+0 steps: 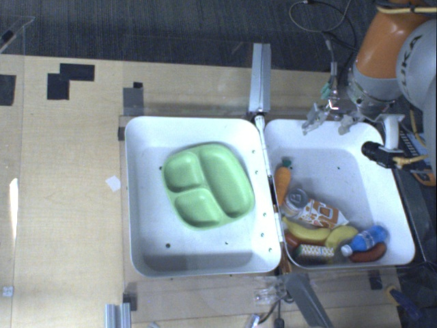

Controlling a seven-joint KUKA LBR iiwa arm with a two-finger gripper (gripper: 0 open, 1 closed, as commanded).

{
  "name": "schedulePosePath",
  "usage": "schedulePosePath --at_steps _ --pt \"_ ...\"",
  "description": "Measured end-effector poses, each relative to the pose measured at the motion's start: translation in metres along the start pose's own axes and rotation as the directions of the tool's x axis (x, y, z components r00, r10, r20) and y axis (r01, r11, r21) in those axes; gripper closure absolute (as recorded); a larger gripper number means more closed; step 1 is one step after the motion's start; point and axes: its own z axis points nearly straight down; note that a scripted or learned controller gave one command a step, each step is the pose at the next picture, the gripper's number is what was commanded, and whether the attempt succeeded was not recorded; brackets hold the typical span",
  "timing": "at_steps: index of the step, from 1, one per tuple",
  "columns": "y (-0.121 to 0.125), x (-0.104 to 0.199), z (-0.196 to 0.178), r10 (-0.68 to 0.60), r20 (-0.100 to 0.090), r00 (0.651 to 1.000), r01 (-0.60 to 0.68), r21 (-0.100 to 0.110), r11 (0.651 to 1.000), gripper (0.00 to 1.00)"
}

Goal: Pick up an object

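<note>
Right, your gripper hangs over the far rim of the right bin, fingers spread apart, nothing between them. Judging by that, it's parked clear of the clutter, not committed to any grasp yet.

Everything pickable sits well apart from the gripper, piled in the bin's near corner, probably because the floor dips that way or things got pushed there. Nearest to the gripper is the carrot, lying along the divider wall, below and to the camera-left of the fingers. Past it: a small round tin, an orange-and-white packet, two bananas and a blue bottle beside a dark sausage-like item, all touching or overlapping.

The green divided tray sits alone in the left bin, further off still, across the divider.

The carrot looks like your cleanest target: it's separate from the pile, though tight against the wall, which could block one finger.
</note>
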Motion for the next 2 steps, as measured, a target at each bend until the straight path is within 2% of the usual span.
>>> schedulePosePath --at_steps 1,2 --pt "0.002 0.002 -0.009 -0.007 0.000 1.000 0.007 -0.001 1.000 1.00" --pt "-0.018 -0.011 -0.138 0.056 0.002 0.998 -0.056 -0.004 0.998 1.00"
